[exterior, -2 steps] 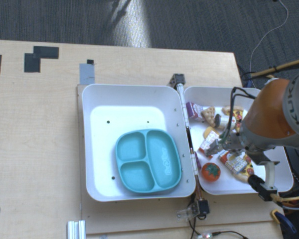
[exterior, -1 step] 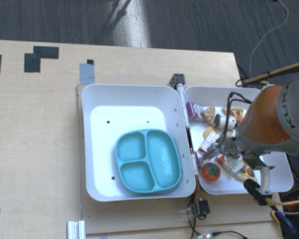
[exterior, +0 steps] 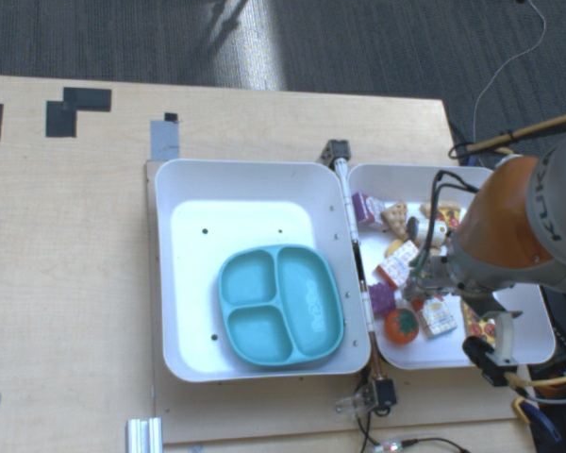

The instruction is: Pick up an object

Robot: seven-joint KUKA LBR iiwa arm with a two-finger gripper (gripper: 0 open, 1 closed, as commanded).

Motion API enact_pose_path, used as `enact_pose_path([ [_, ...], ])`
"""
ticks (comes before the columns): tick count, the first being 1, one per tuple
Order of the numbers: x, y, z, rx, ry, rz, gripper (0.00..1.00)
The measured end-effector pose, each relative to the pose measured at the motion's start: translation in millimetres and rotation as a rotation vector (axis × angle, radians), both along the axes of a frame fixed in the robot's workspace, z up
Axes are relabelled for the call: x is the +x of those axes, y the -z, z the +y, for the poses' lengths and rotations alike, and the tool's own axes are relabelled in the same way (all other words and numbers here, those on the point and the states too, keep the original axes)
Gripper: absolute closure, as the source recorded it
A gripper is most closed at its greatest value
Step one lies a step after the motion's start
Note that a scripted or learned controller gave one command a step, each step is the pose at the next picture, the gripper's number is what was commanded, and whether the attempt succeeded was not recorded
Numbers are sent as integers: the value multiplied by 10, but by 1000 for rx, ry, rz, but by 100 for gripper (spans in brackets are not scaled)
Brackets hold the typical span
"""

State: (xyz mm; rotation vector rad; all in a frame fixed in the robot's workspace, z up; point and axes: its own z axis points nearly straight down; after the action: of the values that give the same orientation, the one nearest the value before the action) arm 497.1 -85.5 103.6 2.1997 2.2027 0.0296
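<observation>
2 white bins [exterior: 166,253] [exterior: 545,343], 1 blue tray [exterior: 281,302], 1 tomato [exterior: 402,326].

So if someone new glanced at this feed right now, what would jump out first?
Probably the blue divided plate, alone in the left bin. Next, the arm's orange band over the right bin, above a jumble of small things there, among them a red tomato-like toy near the front edge and some small packets.

The arm [exterior: 524,225] reaches in from the right over the right bin [exterior: 538,343], orange band up, gripper [exterior: 423,286] pointing down into it
</observation>
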Motion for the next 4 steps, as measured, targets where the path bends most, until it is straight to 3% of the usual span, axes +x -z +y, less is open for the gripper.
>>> enact_pose_path([
  [1,-94,-812,657,8,-4,30,100],
  [2,-95,-811,652,7,-3,31,0],
  [3,-95,-810,652,7,-3,31,0],
  [4,-91,41,9,6,-1,29,0],
])
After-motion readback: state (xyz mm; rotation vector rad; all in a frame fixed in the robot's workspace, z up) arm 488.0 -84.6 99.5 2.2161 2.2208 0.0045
